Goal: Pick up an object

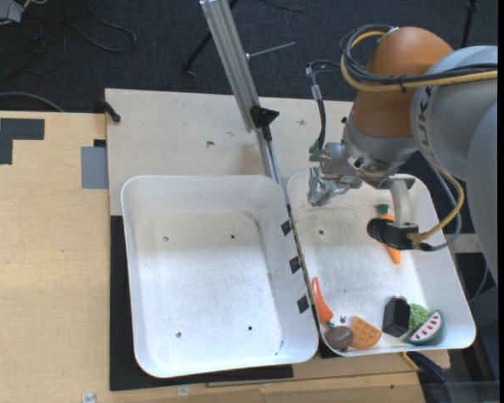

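Near the right bin's (454,309) front edge lie a watermelon slice (427,328), black block (395,316) and red strip (320,300) (all untouched), while farther back the end effector (321,190) hovers empty, grip state unreadable, so the approach step remains: descend onto one object.

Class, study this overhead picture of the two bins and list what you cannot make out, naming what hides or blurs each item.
- End effector, camera view: small and dark against the right bin; open or shut cannot be told.
- Orange object: partly covered by the black cable fitting, so its shape is unclear.
- Green object: mostly hidden behind the black block and watermelon slice.
- Brown lump: too small to identify.
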Controlling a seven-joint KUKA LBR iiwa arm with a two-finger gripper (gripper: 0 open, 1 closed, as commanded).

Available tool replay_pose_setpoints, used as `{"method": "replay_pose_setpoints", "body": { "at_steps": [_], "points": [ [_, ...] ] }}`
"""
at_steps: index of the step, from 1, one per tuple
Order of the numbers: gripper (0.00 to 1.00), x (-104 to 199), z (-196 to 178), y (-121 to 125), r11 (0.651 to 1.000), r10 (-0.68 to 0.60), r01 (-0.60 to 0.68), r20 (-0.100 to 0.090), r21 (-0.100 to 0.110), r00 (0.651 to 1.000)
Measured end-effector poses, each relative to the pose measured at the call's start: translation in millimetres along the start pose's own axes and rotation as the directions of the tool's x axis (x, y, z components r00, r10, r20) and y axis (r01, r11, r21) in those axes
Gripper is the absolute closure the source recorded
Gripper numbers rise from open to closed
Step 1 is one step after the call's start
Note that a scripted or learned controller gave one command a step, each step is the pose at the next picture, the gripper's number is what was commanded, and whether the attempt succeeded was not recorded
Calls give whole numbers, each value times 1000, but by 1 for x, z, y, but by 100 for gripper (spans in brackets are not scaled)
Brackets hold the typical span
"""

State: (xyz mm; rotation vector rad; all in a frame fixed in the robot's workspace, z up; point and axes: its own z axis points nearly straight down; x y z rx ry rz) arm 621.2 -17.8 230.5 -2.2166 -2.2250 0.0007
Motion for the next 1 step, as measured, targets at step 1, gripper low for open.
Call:
{"method": "replay_pose_setpoints", "body": {
  "at_steps": [1],
  "points": [
    [100,59,-7,3,1000,0,0,0,0,1000]
  ]
}}
